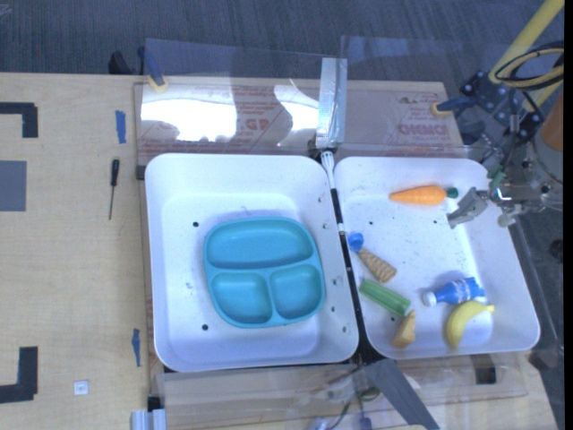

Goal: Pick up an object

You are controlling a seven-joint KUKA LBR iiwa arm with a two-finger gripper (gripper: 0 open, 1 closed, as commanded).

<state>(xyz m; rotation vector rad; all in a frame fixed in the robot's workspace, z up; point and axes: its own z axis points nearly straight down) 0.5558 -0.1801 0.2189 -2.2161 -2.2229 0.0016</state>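
The end effector hangs at the right bin's far edge, near a carrot; its grip state cannot be made out amid cables.

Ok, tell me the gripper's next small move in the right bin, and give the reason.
Probably a short shift left and down toward the carrot. The gripper sits by the right bin's upper right edge with nothing visibly held, and the carrot lies just to its left, apart from the other items, so it looks like the nearest uncluttered pick.
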